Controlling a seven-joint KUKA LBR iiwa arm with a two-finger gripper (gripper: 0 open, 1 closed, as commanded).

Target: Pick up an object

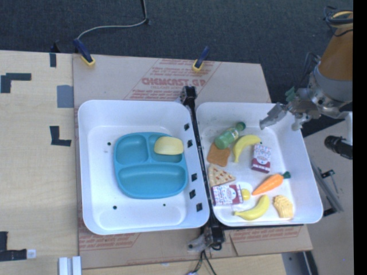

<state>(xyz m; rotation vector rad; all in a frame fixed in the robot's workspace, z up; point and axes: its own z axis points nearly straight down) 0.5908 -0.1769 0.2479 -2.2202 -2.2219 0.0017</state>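
Note:
The right bin [298, 153] holds several toy foods: a green bottle [230, 134], a yellow banana [243, 145], a brown bread slice [218, 153], a red and white carton [261, 157], an orange carrot [269, 182], a waffle wedge [221, 175], a second carton [227, 195], another banana [255, 209] and a yellow corn piece [282, 206]. My gripper [283, 121] hangs over the bin's far right corner, above and to the right of the bottle. It is open, with nothing between its fingers.
The left bin [94, 153] carries a blue divided plate [151, 168] with a pale yellow object [168, 146] in its far right compartment. A black clip divider [192, 148] joins the two bins. Yellow clamps [85, 56] hold the cardboard at the back.

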